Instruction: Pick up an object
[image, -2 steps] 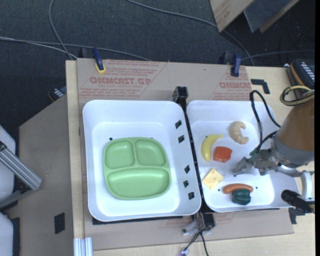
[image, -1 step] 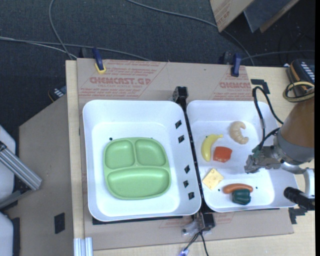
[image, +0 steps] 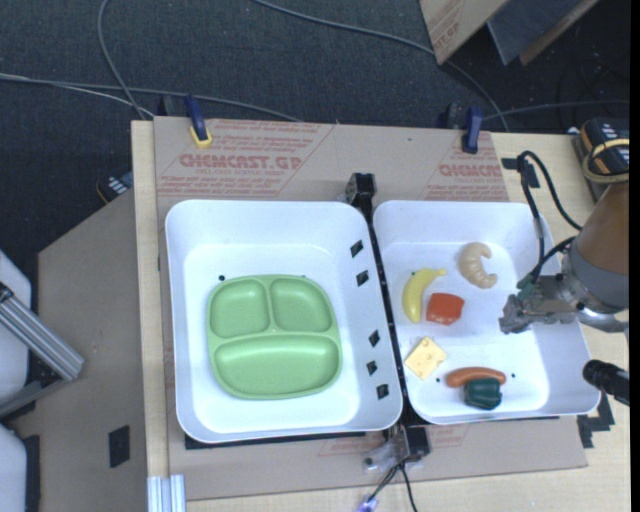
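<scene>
Dark carpeted floor (image: 300, 60) surrounds a bench topped with a brown printed board (image: 300, 160), fastened at its far edge by two clamps (image: 200, 130); loose cables (image: 90, 90) trail across the floor. On the board stand two shallow white bins side by side, their inner rims touching. The left bin (image: 190, 250) holds one green divided tray (image: 275, 335), lying flat near its middle, with bare white floor all round it. The right bin (image: 430, 225) holds six small items, well apart from the walls: a croissant (image: 478, 265) at the far side, a yellow banana (image: 418, 292) just beside an orange-red block (image: 446, 308), a yellow cheese wedge (image: 425, 357) nearer the front, and an orange carrot (image: 475, 376) touching a dark green piece (image: 483, 395). The arm (image: 608, 255) enters from the right; its gripper (image: 525, 310) sits over the bin's right-hand side, on bare floor right of the block, with nothing seen between its fingers; whether they are spread or closed cannot be told.
</scene>
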